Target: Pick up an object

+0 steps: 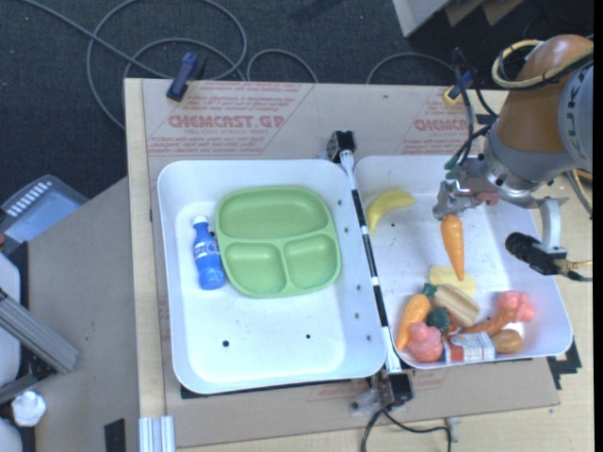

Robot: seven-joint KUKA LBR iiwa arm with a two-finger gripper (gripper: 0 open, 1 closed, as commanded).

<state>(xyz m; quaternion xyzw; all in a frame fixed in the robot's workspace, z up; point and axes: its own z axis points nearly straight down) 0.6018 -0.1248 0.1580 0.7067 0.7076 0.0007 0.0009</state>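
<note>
One carrot point(453, 243) is seen hanging from the jaws point(452, 204), pinched at its top, right of frame centre above the right bin point(556, 295). A straight, slow lift is advised; the tip-grip looks marginal.
</note>
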